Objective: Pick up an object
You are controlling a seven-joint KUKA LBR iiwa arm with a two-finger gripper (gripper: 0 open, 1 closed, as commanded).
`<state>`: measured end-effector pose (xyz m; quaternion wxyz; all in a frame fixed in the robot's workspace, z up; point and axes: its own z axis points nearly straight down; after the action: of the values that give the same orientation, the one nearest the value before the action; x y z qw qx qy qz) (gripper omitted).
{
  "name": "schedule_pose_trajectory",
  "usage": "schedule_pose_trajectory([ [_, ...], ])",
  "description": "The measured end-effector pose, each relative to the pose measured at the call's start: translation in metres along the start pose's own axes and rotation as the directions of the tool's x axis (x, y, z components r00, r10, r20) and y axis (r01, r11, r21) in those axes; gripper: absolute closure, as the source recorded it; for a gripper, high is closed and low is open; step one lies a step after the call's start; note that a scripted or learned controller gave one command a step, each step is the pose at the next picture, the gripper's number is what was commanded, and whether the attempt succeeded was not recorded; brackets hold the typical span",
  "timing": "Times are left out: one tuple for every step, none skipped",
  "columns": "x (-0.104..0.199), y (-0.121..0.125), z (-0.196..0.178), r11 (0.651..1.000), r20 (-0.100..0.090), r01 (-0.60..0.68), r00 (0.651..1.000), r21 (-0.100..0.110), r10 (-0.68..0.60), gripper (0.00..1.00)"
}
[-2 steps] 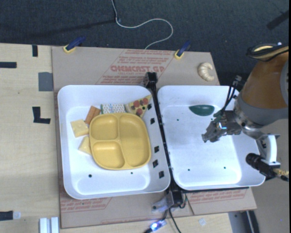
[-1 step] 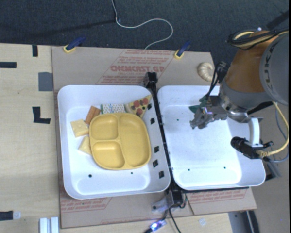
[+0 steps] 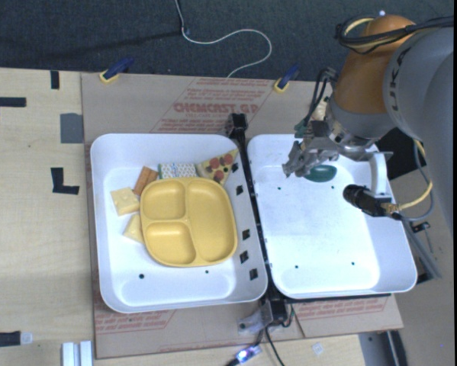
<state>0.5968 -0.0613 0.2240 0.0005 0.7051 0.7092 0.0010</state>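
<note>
The claw [image 3: 303, 163] hangs over the right bin's [image 3: 327, 273] far end, and a small teal object [image 3: 320, 174] lies just beside it toward the arm, perhaps touching; its grip I cannot tell.

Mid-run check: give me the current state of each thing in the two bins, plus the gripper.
gripper: over the right bin's upper part, finger state unclear.
teal object: in the right bin, beside the gripper.
yellow divided plate: upright, in the left bin.
small food pieces: clustered around the plate's upper-left rim.
</note>
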Motion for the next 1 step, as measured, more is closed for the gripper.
schedule_pose_trajectory([
  [0.007,0.0505,-0.01,1.0,0.001,-0.002,1.0,-0.001,0.002,1.0],
])
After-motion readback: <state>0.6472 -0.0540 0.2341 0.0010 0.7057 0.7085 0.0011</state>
